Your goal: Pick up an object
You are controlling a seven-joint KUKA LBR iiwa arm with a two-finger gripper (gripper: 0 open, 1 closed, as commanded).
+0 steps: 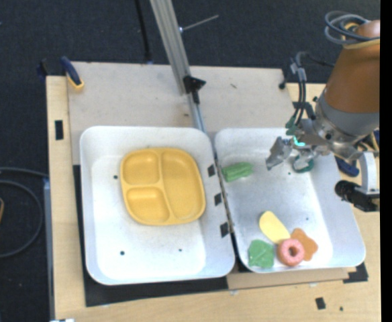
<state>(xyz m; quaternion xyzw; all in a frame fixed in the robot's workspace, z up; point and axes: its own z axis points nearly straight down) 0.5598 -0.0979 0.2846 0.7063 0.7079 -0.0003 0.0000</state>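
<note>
Green block (237, 172) lies in the right bin (330, 247) against its left wall — the tool (286, 154) hangs just right of it, fingers parted, gripping nothing. Nearer the front wall sit a yellow piece (274, 226), pink donut (290, 252) and green leaf (261, 254).

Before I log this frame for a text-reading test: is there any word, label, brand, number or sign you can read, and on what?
None can be read.
Yellow three-compartment plastic tray in the left white bin: no print.
Green block, yellow piece, pink ring in the right white bin: no markings.
Grey-and-orange arm: no legible label.
</note>
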